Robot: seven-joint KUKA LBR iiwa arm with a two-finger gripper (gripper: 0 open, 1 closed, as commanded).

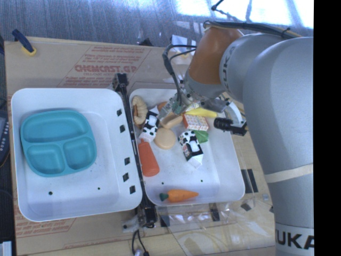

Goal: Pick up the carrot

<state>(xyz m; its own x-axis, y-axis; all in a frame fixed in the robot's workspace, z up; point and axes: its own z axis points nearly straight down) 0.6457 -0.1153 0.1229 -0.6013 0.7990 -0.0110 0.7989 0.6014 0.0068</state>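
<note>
The carrot [179,195], orange with a green stub at its left end, lies flat near the front edge of the right bin [226,169]. My gripper [176,105] is down at the back of the same bin, among a heap of toy food, far from the carrot. The grey arm with its orange band covers much of the bin's back right corner. Nothing can be seen held in the gripper.
Around the gripper lie a banana [201,112], a red and white box [195,122], two cow-patterned cartons [189,144], a tan disc [165,138] and a bread roll [139,111]. A red bottle [148,158] lies along the bin's left wall. The left bin holds a blue divided plate [57,142].
</note>
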